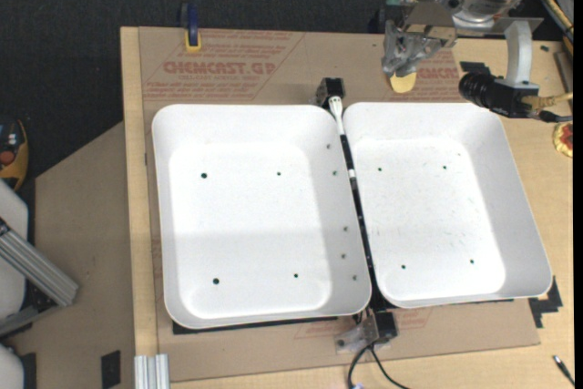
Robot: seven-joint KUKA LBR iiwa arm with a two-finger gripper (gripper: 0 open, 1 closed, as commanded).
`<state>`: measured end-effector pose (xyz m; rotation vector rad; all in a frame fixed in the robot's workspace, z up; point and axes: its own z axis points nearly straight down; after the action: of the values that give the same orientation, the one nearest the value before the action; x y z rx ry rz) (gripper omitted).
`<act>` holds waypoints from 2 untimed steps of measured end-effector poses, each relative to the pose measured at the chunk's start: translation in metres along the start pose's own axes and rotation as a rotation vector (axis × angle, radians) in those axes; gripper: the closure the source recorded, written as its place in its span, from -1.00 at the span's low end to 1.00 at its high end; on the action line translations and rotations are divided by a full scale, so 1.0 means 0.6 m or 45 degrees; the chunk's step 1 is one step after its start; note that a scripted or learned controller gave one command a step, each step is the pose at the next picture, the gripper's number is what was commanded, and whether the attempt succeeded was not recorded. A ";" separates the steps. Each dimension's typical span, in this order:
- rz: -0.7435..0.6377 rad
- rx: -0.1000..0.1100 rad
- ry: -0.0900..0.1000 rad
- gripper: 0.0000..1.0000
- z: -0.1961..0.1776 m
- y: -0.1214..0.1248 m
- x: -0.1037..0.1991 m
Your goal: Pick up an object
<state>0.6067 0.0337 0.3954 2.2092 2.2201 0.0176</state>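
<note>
My gripper (404, 68) hangs over the back edge of the bench, just beyond the far left corner of the right bin (510, 141). Its metal fingers (394, 59) point down and are shut on a small pale yellow object (402, 83), which shows at their tips against the cardboard. The left bin (164, 196) sits beside the right one, and both show only bare white floors with a few dark dots.
A black clip (330, 91) sits at the back where the two bins meet, and another clip (378, 326) is at the front. A blue and yellow clamp (189, 27) holds the cardboard board's back left. An aluminium rail (36, 269) lies at the lower left.
</note>
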 end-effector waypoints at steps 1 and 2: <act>0.003 0.027 -0.002 1.00 0.151 0.085 0.032; -0.004 0.031 0.001 1.00 0.264 0.093 0.173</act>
<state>0.6644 0.1382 0.2377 2.2184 2.2364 -0.0083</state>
